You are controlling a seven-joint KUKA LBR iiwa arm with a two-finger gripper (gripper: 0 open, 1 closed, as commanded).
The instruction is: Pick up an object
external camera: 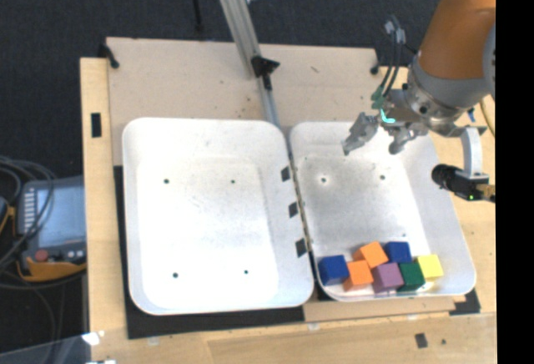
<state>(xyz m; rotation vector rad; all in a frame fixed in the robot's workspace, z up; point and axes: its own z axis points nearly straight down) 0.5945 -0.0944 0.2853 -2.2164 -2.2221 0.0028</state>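
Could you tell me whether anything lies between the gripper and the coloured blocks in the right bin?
Nothing visible does. The gripper hangs with fingers spread over the far end of the right bin, and the coloured blocks are clustered against its near edge. Between them the bin floor shows bare.

right bin bare at rear, blocks crowd its front edge

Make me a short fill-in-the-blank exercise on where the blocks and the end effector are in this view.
1. The coloured blocks are clustered in the ____ bin.
2. The end effector hangs over the right bin, and between its fingers there is ____.
3. The block at the cluster's right end is ____ in colour.

Missing words: right; nothing; yellow
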